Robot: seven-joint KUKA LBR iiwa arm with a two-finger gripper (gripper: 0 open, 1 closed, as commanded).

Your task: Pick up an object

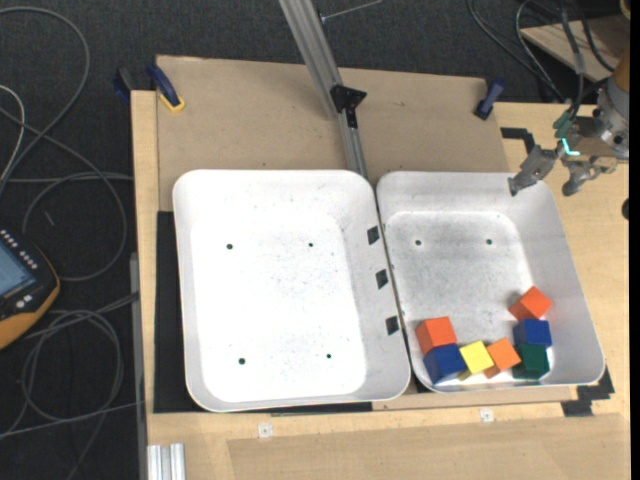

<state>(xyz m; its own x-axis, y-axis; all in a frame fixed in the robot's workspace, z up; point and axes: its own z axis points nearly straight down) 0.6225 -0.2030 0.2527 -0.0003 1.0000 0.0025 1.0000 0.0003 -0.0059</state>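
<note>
Several small blocks lie in the near right corner of the right bin (450,258): an orange block (436,332), a blue block (444,362), a yellow block (477,356), a small orange block (504,353), a green block (533,365), a blue block (534,334) and an orange block (533,304) farther back. My gripper (548,176) hangs over the bin's far right corner, well away from the blocks. It is open, with nothing between its fingers.
The left bin (270,288) sits beside the right one. A metal pole (320,58) slants over the bench's back. Blue clamps (166,88) (489,98) hold the board's far corners. Cables and a pendant (20,283) lie on the floor at left.
</note>
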